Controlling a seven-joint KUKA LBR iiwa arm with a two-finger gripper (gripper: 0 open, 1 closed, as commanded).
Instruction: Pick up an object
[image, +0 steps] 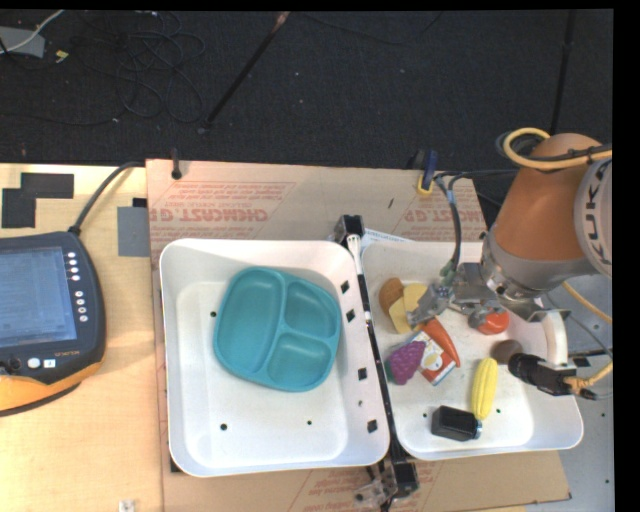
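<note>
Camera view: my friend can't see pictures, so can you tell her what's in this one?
A robot arm reaches from the right over a white bin of toys: purple grapes, a yellow corn cob, a carrot and a black block. Its hand is low above the carrot. The left bin holds a teal divided plate.

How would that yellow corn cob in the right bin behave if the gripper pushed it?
The corn cob looks rounded and elongated, so it would probably roll sideways. It appears to be a plastic toy, likely light and stiff. The black block near its lower end might stop it.
</note>
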